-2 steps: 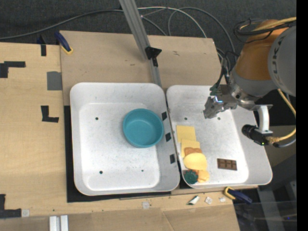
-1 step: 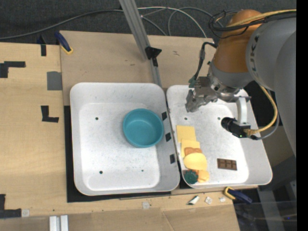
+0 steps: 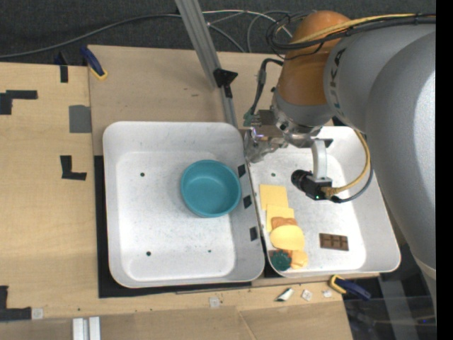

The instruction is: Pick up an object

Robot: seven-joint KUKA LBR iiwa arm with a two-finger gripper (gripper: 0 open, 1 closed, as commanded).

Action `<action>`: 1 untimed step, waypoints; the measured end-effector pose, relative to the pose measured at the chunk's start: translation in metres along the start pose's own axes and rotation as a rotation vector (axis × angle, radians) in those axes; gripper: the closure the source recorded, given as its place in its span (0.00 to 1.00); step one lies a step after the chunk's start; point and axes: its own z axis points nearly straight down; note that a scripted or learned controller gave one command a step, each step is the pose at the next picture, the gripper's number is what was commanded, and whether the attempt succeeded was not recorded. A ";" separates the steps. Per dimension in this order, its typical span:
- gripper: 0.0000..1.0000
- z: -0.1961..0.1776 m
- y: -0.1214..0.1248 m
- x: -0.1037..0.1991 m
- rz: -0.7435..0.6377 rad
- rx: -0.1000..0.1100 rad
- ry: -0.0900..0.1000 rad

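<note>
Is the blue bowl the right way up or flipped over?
Right way up. The blue bowl sits in the left bin with its round rim on top and its hollow inside showing.

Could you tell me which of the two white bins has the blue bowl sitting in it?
The left bin has it: the blue bowl sits upright near its right wall. The right bin holds yellow pieces and a small brown block instead.

Teal bowl (image 3: 209,188) in left bin (image 3: 127,154); gripper (image 3: 259,139) over right bin (image 3: 368,239) corner.
</note>
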 end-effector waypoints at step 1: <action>1.00 -0.013 0.011 0.059 0.000 -0.002 0.001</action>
